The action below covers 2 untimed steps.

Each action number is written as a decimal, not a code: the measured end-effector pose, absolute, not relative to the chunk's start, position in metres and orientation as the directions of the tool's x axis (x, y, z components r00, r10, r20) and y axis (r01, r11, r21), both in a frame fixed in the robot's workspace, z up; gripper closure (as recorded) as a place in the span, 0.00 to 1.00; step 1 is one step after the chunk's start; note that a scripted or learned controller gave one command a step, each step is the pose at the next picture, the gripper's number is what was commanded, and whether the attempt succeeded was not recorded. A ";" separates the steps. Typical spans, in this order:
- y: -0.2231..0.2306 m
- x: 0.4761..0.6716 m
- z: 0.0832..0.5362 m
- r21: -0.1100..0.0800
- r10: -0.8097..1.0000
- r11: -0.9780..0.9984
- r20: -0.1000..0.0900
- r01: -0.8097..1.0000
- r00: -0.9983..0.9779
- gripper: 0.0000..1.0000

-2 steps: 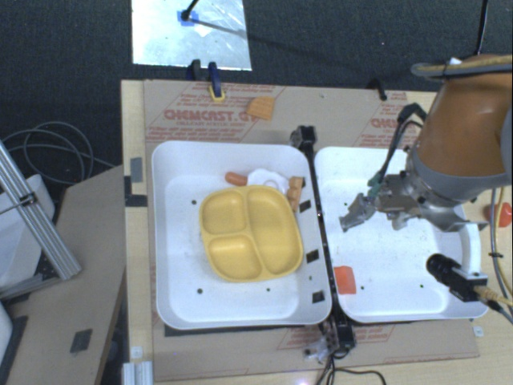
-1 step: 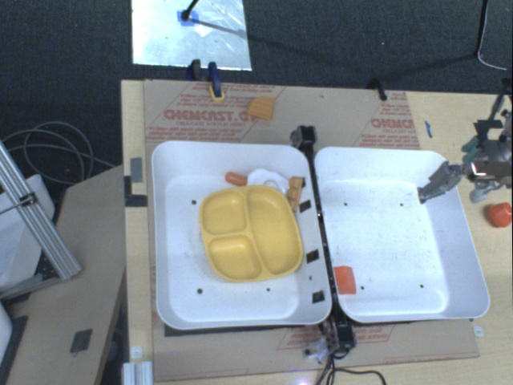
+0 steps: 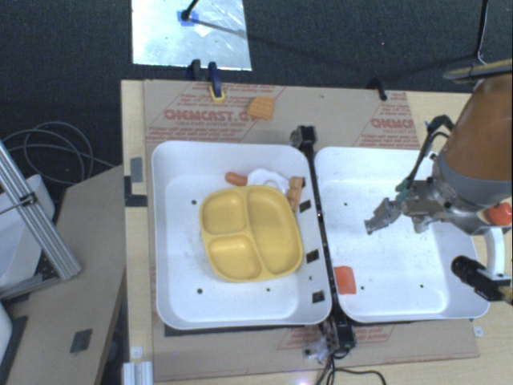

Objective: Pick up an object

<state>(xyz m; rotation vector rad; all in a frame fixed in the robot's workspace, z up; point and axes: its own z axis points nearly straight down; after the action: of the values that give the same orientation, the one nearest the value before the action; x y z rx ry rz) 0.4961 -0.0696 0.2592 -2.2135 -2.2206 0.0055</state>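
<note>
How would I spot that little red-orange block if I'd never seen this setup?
Find the right-hand white bin, where the claw hangs. Look at its near left corner, by the divider: the red-orange block lies there, alone on bare white, brighter than the yellow tray next door.

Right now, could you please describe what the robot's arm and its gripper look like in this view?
The arm is a thick rounded body, orange above and grey below near the wrist. A thin black cable loops along its left side. The gripper is a small grey metal assembly that narrows towards its tip. A black part and a small orange-red piece sit beside the wrist at the view's right.
</note>
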 end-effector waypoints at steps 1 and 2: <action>0.012 0.487 0.363 0.010 1.000 0.011 0.002 1.000 -0.011 0.00; -0.028 0.487 0.425 0.005 1.000 0.000 -0.001 1.000 0.000 0.00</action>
<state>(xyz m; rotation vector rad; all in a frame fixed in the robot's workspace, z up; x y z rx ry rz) 0.4869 -0.0283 0.4254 -2.2238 -2.2247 -0.0045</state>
